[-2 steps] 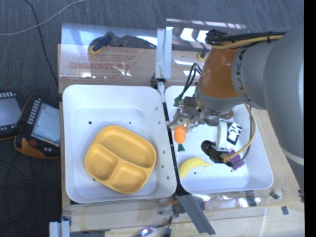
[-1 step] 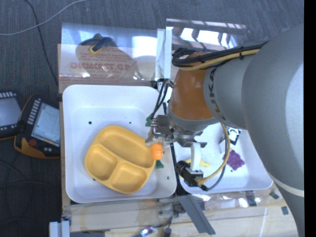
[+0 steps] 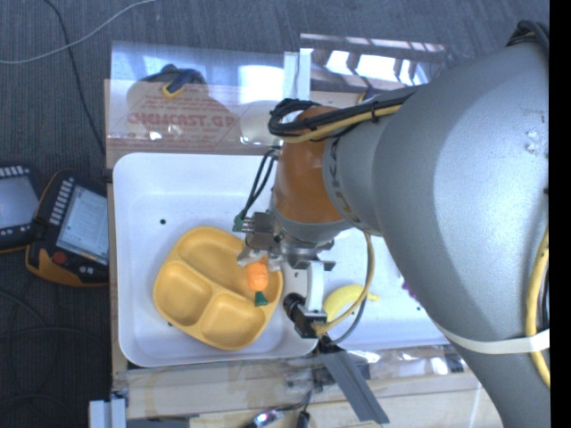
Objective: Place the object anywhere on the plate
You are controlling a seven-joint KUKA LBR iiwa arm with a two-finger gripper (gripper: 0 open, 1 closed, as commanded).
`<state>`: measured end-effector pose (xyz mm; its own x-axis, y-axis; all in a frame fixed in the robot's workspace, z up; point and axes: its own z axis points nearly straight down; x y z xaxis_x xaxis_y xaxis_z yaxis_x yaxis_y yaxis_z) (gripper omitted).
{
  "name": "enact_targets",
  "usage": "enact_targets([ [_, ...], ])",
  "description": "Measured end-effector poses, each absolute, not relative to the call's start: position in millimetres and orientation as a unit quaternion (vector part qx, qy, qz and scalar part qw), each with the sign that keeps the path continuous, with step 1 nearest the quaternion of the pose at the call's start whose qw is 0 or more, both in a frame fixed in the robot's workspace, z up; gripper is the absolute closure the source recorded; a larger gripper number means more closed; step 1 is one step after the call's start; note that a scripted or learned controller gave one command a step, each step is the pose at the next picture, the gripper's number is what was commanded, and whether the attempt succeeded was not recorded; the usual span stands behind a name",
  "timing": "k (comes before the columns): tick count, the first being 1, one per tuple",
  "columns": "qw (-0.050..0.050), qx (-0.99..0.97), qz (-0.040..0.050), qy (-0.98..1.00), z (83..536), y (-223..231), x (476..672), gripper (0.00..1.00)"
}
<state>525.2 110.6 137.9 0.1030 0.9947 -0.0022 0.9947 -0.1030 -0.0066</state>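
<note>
Overhead, the grey arm [image 3: 464, 185] covers most of the right bin [image 3: 393, 324] and the upper right corner of the left bin [image 3: 143, 194]. The hand [image 3: 257, 259] sits over the right rim of the yellow divided plate [image 3: 192, 292]; whether it is wide or narrow cannot be told, since the wrist hides its working end. A small orange carrot-like object [image 3: 258, 279] with a green tip lies just below the hand, on the plate's right edge. Contact between hand and object is unclear. A yellow item [image 3: 343, 300] in the right bin is partly hidden by cables.
</note>
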Motion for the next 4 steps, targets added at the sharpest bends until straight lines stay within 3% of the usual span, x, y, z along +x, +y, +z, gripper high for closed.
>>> enact_targets([
  [1,-0.012,-0.792,-0.0209,-0.609,105,117,502.7,1.0],
  [2,-0.008,-0.789,-0.0199,-0.614,98,125,499.8,0.0],
  [3,0.007,-0.813,-0.0096,-0.581,94,132,565.0,0.0],
  [4,0.0,-0.747,0.0026,-0.665,230,112,497.9,0.0],
])
